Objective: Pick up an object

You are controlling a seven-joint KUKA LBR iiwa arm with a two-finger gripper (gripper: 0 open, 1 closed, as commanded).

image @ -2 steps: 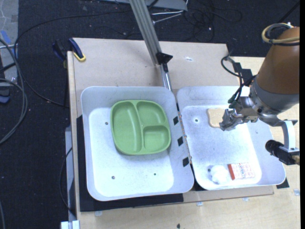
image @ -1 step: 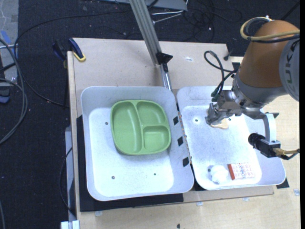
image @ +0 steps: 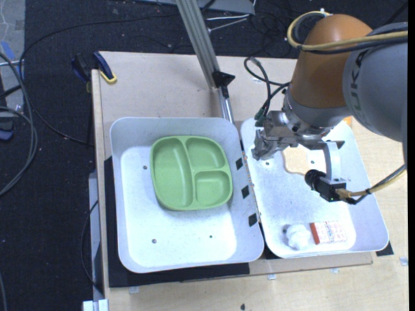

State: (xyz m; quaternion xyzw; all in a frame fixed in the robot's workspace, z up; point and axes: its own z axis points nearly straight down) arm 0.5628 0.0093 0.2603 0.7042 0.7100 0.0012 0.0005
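— Nearest us, a small red-and-white box (image: 327,232) lay in the right bin (image: 369,238), just beside a white crumpled wad (image: 297,236).

— And the gripper (image: 260,146)?

— It hung over that bin's far left corner, well apart from both. I couldn't tell how it was set.

— Which looked easier?

— The box, I'd guess: light and stiff, best pinched across its narrow sides. That green divided plate (image: 192,172) in the left bin (image: 130,238) seemed wide and slick.
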